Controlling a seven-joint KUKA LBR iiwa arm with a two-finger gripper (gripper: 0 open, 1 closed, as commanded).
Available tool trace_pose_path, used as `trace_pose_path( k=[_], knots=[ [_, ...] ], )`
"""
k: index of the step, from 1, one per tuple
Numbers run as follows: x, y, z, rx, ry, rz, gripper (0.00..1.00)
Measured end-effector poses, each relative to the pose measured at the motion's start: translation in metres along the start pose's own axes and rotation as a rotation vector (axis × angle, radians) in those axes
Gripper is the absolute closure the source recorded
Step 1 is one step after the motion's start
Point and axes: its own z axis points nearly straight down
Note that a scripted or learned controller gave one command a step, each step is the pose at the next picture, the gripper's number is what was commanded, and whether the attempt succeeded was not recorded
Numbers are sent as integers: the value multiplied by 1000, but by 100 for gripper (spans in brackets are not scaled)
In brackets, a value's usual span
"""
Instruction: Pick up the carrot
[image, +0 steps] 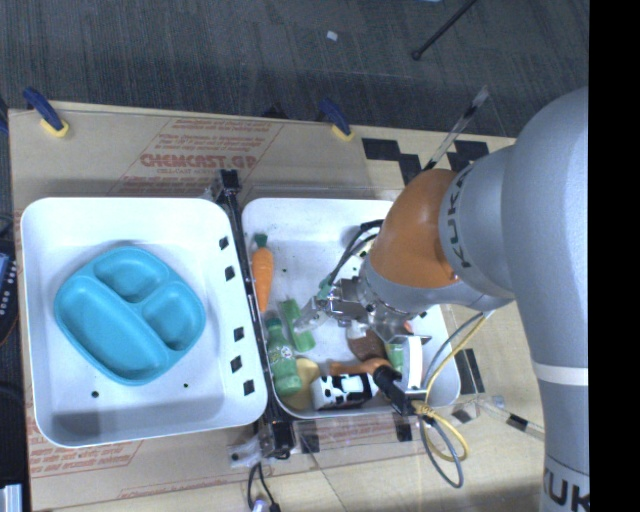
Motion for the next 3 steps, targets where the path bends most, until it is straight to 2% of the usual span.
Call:
trace_pose_path(
  k=[1, 2, 3],
  knots=[
    [-27, 57, -31, -14, -2, 163, 0],
    [20, 120, 32, -12, -3, 191, 0],
    [26, 110, 32, -6, 3, 426, 0]
  ],
)
